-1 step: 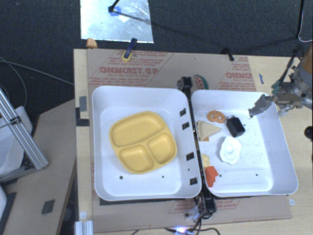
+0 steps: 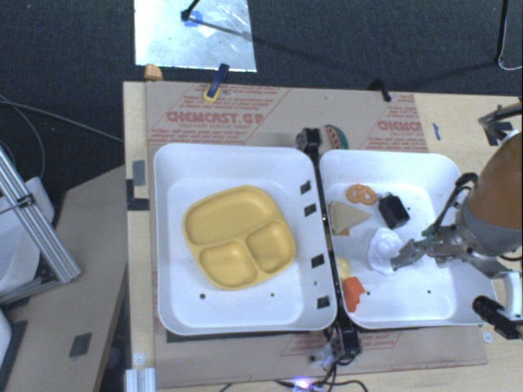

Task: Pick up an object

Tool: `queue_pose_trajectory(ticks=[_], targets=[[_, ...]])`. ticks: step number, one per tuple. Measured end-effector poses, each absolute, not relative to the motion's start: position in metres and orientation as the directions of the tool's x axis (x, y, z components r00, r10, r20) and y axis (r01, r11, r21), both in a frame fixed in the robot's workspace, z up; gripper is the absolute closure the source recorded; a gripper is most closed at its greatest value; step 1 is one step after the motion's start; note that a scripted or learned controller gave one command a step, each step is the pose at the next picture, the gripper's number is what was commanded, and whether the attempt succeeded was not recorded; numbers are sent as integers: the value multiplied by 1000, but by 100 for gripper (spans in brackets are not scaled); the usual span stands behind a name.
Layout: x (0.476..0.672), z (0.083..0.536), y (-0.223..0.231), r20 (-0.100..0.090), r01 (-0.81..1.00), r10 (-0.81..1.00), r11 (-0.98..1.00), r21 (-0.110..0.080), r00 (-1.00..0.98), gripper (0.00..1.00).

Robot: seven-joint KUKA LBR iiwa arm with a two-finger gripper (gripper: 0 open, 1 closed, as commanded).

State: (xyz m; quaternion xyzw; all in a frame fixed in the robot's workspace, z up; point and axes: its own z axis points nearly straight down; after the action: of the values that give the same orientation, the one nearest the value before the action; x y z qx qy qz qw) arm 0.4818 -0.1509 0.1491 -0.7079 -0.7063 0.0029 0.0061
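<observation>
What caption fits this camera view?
Robot arm's gripper beside a white lump in the right bin; yellow tray left.

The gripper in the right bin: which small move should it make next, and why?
Probably a short move down and left. The gripper sits at the edge of the white crumpled object, the nearest thing in the right bin, and no object shows between its fingers. Whether they are open cannot be told.
</observation>
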Motion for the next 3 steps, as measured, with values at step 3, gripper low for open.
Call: queue_pose_trajectory(ticks=[3], targets=[[523,185,-73,-4,1000,1000,-7,2,7,0]])
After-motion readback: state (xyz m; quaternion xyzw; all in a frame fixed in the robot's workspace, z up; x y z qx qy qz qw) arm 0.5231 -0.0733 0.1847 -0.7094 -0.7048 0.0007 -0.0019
